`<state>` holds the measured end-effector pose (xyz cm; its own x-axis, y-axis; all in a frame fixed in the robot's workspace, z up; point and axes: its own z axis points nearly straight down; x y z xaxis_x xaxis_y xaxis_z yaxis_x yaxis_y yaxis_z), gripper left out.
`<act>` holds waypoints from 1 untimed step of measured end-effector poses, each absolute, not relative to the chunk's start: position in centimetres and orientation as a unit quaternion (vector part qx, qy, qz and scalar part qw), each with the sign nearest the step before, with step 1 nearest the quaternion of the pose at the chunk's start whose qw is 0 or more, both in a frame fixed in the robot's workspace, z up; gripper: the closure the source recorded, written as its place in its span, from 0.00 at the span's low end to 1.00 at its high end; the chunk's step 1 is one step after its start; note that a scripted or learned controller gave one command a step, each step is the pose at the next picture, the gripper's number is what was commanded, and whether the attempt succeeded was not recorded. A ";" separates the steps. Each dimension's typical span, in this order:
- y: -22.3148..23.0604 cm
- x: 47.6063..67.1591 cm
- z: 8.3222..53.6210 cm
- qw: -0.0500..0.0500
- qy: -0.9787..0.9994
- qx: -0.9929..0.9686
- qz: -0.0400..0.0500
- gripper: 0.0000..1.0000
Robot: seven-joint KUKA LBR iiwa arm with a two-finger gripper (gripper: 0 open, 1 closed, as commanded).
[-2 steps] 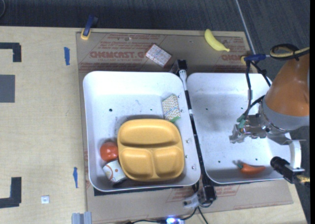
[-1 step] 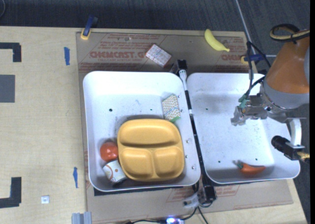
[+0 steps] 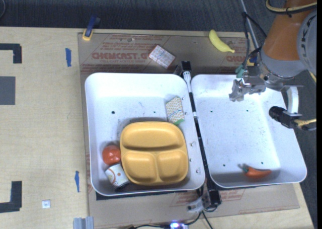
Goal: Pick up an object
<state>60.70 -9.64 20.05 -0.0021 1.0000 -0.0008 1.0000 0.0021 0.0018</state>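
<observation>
Pale wooden tabletop [image 3: 40,132] carries a cardboard sheet [image 3: 126,54] with two white bins side by side. Left bin [image 3: 100,92] holds a yellow divided tray [image 3: 153,152], a red ball [image 3: 111,153], a small white-and-orange cup [image 3: 116,174] and a patterned packet [image 3: 174,109]. Right bin [image 3: 282,172] holds an orange carrot-like toy [image 3: 256,172] near its front wall. A yellow banana [image 3: 220,42] lies on the cardboard behind the bins.

Task status: no object is lifted. The fingers [image 3: 240,92] hang over the right bin's rear corner, well apart from the toy; whether they are spread or pressed together cannot be told. Approach, grasp and lift remain.
</observation>
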 end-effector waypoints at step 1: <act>-6.1 55.3 21.8 -0.001 0.708 0.707 0.000 1.00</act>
